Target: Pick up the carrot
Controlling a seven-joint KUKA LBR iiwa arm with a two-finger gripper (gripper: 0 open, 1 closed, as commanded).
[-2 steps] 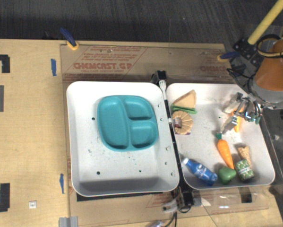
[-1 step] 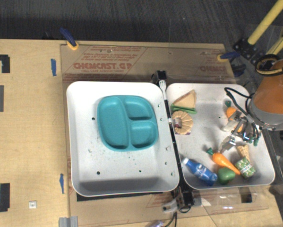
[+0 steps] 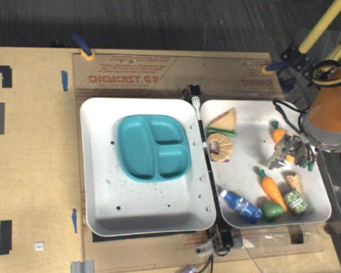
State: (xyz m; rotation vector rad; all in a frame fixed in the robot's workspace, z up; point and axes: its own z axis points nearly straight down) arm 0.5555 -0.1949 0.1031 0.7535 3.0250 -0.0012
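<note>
Two carrots lie in the right bin [image 3: 324,209]. The larger carrot [image 3: 271,190] sits in the lower half of that bin, its long axis slanted: green top toward the upper left, orange tip toward the lower right, ending just beside a green round item [image 3: 272,210]. The smaller carrot [image 3: 278,134] lies higher up, near the gripper.

The gripper [image 3: 284,154] hangs over the right bin between both carrots; its metal fingers are blurred, so whether it is open or closed cannot be told, and nothing is visibly held.

The cardboard sheet [image 3: 124,73] behind the bins bears red printing; the large word cannot be made out for certain. A teal divided plate [image 3: 153,147] rests in the left bin [image 3: 96,181].
</note>
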